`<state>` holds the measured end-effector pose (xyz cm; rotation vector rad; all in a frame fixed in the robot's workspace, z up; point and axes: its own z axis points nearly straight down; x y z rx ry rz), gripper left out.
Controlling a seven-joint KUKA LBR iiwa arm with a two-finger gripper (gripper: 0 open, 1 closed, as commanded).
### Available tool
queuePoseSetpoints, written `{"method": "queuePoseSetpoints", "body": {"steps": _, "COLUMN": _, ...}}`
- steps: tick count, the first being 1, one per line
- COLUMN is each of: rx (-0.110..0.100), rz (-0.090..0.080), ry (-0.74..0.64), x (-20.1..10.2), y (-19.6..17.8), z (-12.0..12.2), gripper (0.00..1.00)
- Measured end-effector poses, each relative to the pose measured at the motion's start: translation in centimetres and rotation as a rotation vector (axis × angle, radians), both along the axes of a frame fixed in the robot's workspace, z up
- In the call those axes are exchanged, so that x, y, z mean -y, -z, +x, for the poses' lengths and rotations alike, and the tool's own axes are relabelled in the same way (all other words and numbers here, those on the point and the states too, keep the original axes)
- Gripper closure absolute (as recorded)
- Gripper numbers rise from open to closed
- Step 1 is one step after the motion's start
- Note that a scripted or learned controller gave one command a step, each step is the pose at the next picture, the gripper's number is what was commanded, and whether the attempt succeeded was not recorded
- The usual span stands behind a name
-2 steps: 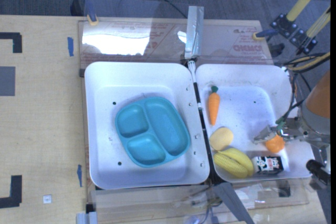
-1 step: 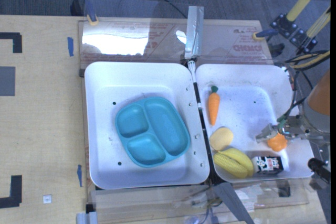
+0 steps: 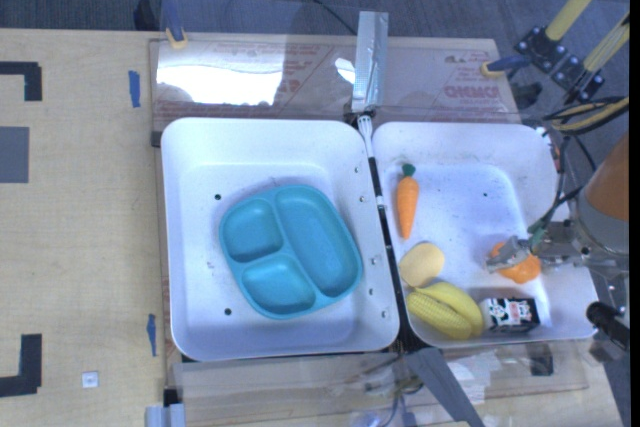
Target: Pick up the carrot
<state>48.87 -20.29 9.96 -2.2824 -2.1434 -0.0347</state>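
Two white bins share the tabletop: the carrot [image 3: 407, 200] lies untouched along the right bin's [image 3: 470, 140] left wall, while the tool [image 3: 512, 255], near that bin's right wall, seems closed on a small orange piece [image 3: 521, 268].

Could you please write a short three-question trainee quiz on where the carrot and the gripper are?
1. True or false: the carrot lies in the right bin.
2. What sits in the left bin? A) blue tray B) corn C) carton
3. Fill in: the gripper is beside an ______ piece, apart from the carrot.

Key: 1 true; 2 A; 3 orange.
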Motion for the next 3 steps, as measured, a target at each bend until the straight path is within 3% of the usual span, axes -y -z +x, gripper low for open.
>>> {"method": "queuePoseSetpoints", "body": {"steps": 1, "rx": -0.007, "rz": -0.023, "ry": 0.053, "x": -1.4, "y": 1.3, "z": -0.8, "gripper": 0.0}}
{"method": "queuePoseSetpoints", "body": {"steps": 2, "rx": -0.003, "rz": -0.024, "ry": 0.056, "x": -1.3, "y": 0.2, "z": -0.8, "gripper": 1.0}}
{"method": "queuePoseSetpoints", "body": {"steps": 3, "rx": 0.002, "rz": -0.022, "ry": 0.2, "x": -0.6, "y": 0.9, "z": 8.2, "gripper": 1.0}}
